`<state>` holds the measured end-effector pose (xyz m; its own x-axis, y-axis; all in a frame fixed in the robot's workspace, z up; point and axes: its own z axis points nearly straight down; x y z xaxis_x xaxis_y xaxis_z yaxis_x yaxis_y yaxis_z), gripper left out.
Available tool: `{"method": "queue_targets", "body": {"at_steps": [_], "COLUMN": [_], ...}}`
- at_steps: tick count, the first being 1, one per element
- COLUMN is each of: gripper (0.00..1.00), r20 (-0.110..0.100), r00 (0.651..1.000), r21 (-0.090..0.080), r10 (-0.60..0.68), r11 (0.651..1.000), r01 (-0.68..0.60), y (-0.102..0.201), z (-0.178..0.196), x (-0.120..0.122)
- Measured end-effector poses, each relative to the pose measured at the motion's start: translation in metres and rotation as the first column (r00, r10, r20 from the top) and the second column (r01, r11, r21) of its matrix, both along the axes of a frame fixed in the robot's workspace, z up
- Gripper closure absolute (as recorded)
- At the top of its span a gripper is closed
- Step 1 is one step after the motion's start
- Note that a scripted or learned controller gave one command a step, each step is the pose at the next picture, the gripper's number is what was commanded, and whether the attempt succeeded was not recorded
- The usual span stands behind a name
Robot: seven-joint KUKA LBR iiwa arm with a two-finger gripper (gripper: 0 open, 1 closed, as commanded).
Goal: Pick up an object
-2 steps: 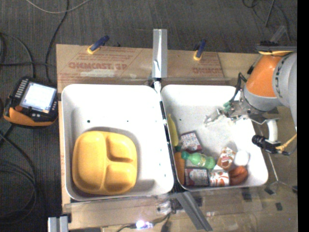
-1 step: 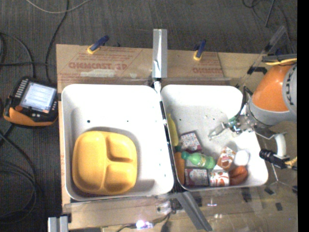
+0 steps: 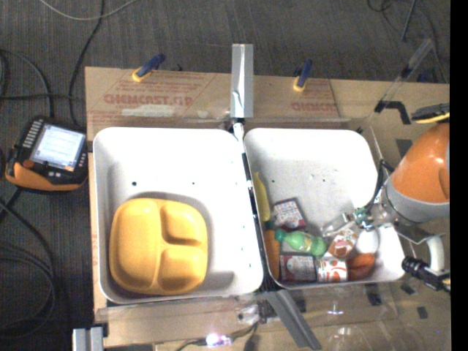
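Reaching from the right, the claw (image 3: pixel 360 218) seemingly hangs over the right bin (image 3: pixel 314 152).

You have a small heap of objects crowded into the near end of the right bin (image 3: pixel 314 152), its far half bare; a green bottle (image 3: pixel 300 242) lies on its side in the middle of the heap, cap toward the left; a yellow banana (image 3: pixel 260 194) lies lengthwise against the bin's left wall; beside it sits a dark packet (image 3: pixel 287 212), tilted; a slim orange piece (image 3: pixel 272 253) rests along the left wall below the banana; a dark red packet (image 3: pixel 297 267) and a red-and-white can (image 3: pixel 333 270) lie along the near wall; in the left bin (image 3: pixel 146 148) a yellow compartment tray (image 3: pixel 159 245) sits face up at the near left.
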<state>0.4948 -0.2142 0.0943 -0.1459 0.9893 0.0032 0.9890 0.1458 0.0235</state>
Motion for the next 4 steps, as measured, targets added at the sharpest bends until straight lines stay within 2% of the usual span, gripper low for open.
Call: {"method": "queue_targets", "body": {"at_steps": [1,2,3,4], "gripper": [0.00,1.00,1.00,0.00], "r20": [-0.002,0.006,-0.024,-0.025], "r00": [1.000,1.000,0.998,0.998], "r21": [-0.015,-0.018,-0.010,-0.011], "r10": [0.024,0.023,-0.056,-0.057], "r11": [1.000,1.000,0.998,0.998], "r01": [-0.024,-0.022,0.056,0.056], "y": [0.071,0.070,0.093,0.093], "z": [-0.003,0.007,0.109,0.109], "x": [-0.004,-0.002,0.032,0.032]}}
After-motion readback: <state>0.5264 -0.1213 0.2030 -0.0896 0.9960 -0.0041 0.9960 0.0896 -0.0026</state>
